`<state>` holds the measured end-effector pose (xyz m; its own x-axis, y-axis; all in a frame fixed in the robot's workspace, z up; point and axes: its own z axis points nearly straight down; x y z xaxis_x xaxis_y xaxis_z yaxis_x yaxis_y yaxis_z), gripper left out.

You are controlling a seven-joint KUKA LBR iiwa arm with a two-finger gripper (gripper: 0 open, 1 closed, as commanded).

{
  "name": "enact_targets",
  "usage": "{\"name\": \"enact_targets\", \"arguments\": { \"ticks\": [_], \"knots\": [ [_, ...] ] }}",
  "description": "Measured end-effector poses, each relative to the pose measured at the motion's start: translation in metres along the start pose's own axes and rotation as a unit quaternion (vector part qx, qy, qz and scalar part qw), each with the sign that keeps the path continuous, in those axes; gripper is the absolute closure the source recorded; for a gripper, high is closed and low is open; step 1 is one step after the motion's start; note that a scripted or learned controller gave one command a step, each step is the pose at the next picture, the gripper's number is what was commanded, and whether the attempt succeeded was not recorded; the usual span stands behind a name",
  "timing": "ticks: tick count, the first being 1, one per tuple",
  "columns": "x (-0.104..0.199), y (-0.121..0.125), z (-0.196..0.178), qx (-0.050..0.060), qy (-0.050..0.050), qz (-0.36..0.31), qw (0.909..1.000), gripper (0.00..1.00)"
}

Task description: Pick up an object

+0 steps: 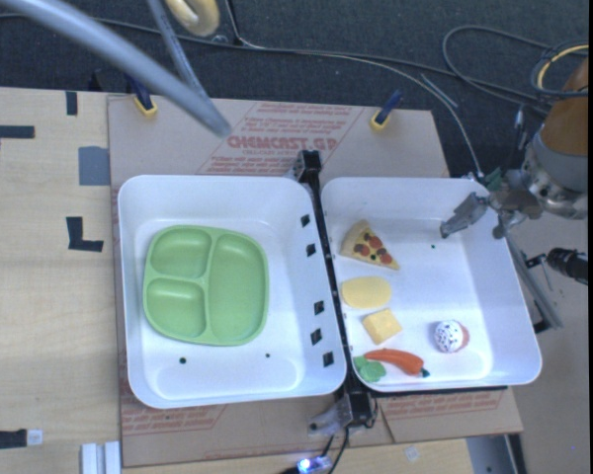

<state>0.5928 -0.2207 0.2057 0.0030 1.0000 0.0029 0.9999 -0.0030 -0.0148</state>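
You have smooth toy food in the right bin (494, 294): a wedge-shaped pizza slice (368, 246), a pale yellow oval (366, 291), a cheese cube (381, 325), a carrot (395, 361) and a speckled white ball (450, 337). The left bin (138, 205) holds a glossy green divided plate (206, 284). Both sit on a cardboard sheet (277, 131) over a wooden bench (30, 294). Your gripper (482, 221) hangs released over the right bin's far right corner, grasping nothing.

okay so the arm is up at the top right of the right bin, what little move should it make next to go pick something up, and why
Probably move the gripper toward the camera view's bottom, to hover over the white ball. The gripper sits open at the right bin's far edge with nothing between its fingers, and the ball lies apart from the other items, leaving room around it.
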Motion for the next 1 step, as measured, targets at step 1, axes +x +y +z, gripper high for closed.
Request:
{"name": "enact_targets", "arguments": {
  "ticks": [1],
  "knots": [
    [0.0007, 0.0031, -0.0088, -0.007, -0.002, -0.002, 1.0, 0.0]
  ]
}}
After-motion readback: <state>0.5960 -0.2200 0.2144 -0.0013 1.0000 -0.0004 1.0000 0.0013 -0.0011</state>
